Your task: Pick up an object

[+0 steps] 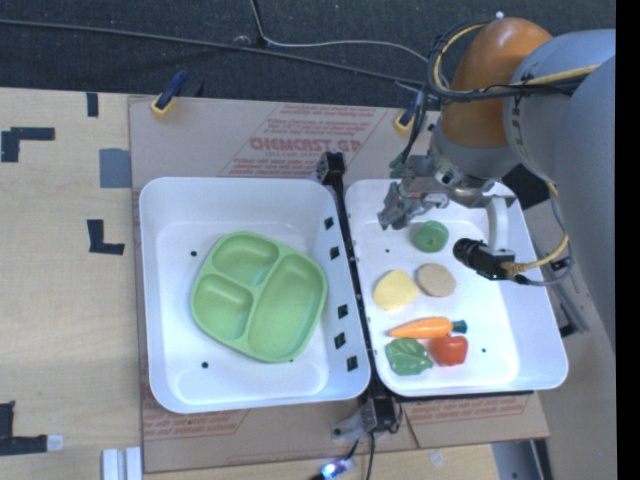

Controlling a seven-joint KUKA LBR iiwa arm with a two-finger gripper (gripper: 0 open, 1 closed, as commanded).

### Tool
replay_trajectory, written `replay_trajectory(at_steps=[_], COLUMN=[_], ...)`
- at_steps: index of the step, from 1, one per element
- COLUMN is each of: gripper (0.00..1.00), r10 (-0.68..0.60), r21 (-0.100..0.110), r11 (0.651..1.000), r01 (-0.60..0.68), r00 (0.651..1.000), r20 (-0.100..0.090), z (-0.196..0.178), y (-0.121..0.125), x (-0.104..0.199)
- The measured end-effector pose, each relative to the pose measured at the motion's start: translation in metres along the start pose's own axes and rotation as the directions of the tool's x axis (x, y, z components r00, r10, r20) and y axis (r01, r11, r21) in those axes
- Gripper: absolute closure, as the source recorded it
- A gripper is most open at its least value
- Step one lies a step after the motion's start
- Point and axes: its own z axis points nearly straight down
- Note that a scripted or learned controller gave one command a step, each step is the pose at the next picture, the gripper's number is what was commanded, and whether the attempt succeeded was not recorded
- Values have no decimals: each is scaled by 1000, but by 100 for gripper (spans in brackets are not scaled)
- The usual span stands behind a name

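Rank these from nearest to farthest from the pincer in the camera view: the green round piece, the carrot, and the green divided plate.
Measured from the pincer at the right bin's top left corner:
1. Green round piece, just beside it in the right bin.
2. Carrot, lower in the right bin.
3. Green divided plate, across the divider in the left bin.

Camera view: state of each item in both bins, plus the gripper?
Green divided plate: flat in the left bin, nothing on it.
Green round piece: on the right bin floor, beside the gripper.
Yellow piece: lying loose.
Tan disc: flat, next to the yellow piece.
Carrot: on its side.
Red piece: lying below the carrot.
Green leafy piece: lying beside the red piece.
Gripper: low over the right bin, holding nothing visible.
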Motion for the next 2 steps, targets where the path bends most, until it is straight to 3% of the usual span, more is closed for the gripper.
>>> replay_trajectory(at_steps=[2], gripper=[100], r10=[1], r21=[2], r11=[1000], r01=[-1], r00=[1000], r20=[2], z=[-5], y=[34], x=[91])
